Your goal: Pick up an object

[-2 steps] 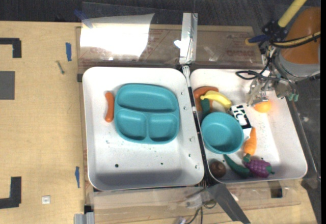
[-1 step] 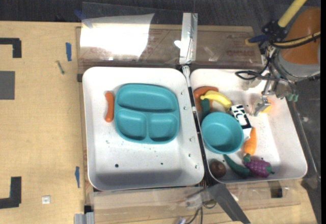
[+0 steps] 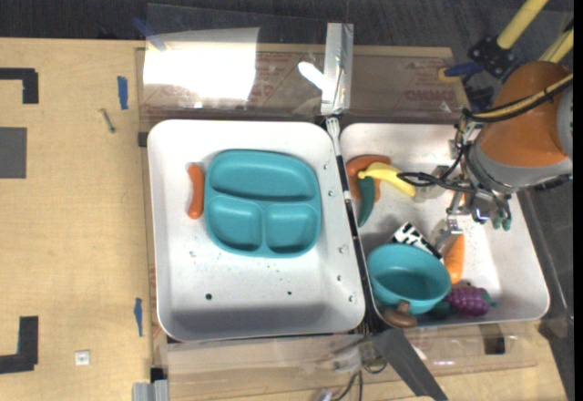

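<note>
Legible markings on the counter and bins.
Faint reddish printing runs across the brown cardboard panel (image 3: 401, 85) behind the bins, under clear film (too blurred and glare-washed to make out any word); no label, brand, number or sign can be read on the bins or their contents.

wooden bench (image 3: 64, 235), clear plastic sheet (image 3: 237, 71)

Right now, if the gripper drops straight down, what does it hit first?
Most likely the orange carrot beside the teal bowl in the right bin; the gripper sits just above it, though depth is uncertain.
</note>
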{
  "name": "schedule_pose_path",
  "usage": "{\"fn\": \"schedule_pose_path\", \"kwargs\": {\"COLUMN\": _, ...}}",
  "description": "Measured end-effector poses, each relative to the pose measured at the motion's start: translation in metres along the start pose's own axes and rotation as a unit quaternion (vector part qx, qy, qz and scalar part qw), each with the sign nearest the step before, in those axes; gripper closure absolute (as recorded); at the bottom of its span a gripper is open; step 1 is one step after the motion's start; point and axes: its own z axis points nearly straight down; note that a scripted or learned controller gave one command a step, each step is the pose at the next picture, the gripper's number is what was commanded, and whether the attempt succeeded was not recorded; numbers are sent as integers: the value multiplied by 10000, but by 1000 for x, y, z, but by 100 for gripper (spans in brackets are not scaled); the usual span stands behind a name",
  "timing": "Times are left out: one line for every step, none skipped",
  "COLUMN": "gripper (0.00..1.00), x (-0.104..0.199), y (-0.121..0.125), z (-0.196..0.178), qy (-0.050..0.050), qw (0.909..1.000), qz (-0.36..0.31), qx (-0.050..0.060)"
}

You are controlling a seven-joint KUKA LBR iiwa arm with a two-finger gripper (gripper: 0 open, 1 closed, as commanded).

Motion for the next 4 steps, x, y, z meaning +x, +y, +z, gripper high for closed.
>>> {"fn": "schedule_pose_path", "kwargs": {"gripper": 0, "x": 60, "y": -6, "z": -1, "qy": -3, "qw": 9994, "qz": 333, "qx": -4}}
{"fn": "schedule_pose_path", "kwargs": {"gripper": 0, "x": -17, "y": 3, "z": -43, "qy": -14, "qw": 10000, "qz": 78, "qx": -15}}
{"fn": "schedule_pose_path", "kwargs": {"gripper": 0, "x": -15, "y": 41, "z": -22, "qy": -171, "qw": 9968, "qz": 776, "qx": 25}}
{"fn": "schedule_pose_path", "kwargs": {"gripper": 0, "x": 29, "y": -25, "z": -49, "qy": 6, "qw": 9859, "qz": 1675, "qx": -1}}
